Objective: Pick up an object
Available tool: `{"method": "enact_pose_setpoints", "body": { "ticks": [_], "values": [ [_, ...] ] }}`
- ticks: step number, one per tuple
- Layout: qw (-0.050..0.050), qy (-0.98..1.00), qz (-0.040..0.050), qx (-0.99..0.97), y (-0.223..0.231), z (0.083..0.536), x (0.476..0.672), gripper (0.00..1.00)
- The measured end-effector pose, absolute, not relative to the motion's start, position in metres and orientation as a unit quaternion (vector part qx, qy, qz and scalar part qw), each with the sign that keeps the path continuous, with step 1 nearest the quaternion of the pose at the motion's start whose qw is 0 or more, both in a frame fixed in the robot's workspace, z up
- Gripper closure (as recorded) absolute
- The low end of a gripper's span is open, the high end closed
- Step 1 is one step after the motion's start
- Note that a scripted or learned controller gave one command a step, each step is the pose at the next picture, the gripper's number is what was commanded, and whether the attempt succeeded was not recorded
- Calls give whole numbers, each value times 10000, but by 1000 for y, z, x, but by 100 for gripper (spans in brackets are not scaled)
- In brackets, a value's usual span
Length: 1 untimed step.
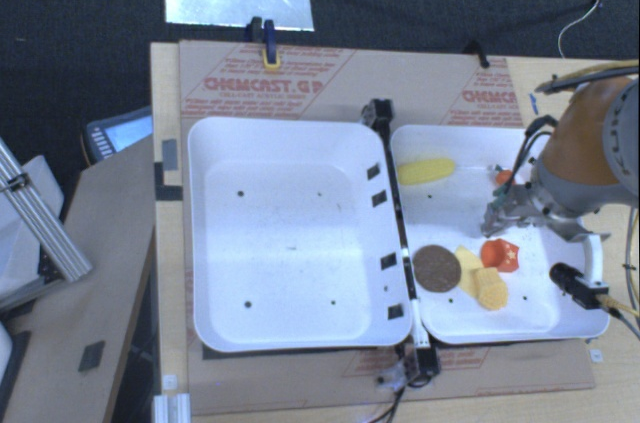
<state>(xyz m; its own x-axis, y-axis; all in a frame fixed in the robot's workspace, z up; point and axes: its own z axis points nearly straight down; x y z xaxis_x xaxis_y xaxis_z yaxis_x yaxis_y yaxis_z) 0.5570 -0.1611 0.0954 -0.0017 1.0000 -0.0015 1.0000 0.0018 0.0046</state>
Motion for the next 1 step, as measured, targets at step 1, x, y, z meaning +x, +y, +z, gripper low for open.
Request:
{"method": "enact_pose_setpoints", "body": {
  "ticks": [1],
  "values": [
    [19,7077,8,7065,-161,95,557,0]
  ]
}}
